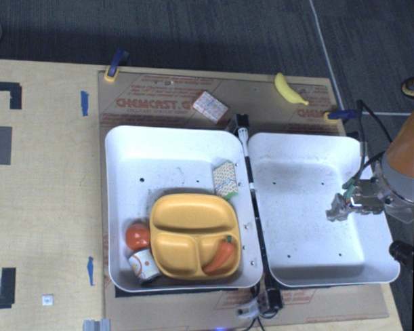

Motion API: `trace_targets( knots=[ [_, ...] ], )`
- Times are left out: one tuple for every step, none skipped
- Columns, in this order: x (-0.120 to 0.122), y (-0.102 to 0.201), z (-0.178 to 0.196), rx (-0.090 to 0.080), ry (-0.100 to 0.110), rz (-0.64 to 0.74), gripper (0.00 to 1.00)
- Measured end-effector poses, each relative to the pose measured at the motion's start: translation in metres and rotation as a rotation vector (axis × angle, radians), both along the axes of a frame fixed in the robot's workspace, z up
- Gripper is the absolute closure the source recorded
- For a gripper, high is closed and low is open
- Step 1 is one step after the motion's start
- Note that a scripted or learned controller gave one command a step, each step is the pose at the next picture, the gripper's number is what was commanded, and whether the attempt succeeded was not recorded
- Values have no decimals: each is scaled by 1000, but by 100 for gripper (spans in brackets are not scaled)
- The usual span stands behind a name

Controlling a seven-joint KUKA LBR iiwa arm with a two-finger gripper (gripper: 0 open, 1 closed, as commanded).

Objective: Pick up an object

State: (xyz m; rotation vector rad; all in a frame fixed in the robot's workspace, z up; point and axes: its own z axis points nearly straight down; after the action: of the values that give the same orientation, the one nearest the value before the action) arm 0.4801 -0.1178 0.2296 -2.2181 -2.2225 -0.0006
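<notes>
In the camera view the claw (pixel 335 210) hangs over the right bin (pixel 305 267) at the frame's right, too small and blurred to tell how far open it is or whether it has anything. To pick well it should, I judge, cross to the left bin (pixel 126 152) and descend squarely over a loose item. That bin holds one yellow tray (pixel 184 235), one carrot (pixel 221 255), one tomato (pixel 137 236), one small can (pixel 144 264) and one patterned packet (pixel 225 178).

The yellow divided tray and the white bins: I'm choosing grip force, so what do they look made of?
Yellow divided tray: seemingly moulded plastic, smooth and slightly glossy, with rounded edges. White bins: probably thin formed plastic, matte, with scuffed floors and rolled rims.
</notes>
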Motion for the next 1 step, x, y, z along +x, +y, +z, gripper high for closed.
trace_targets(
  knots=[
    [9,87,-1,0,-1,0,100]
  ],
)
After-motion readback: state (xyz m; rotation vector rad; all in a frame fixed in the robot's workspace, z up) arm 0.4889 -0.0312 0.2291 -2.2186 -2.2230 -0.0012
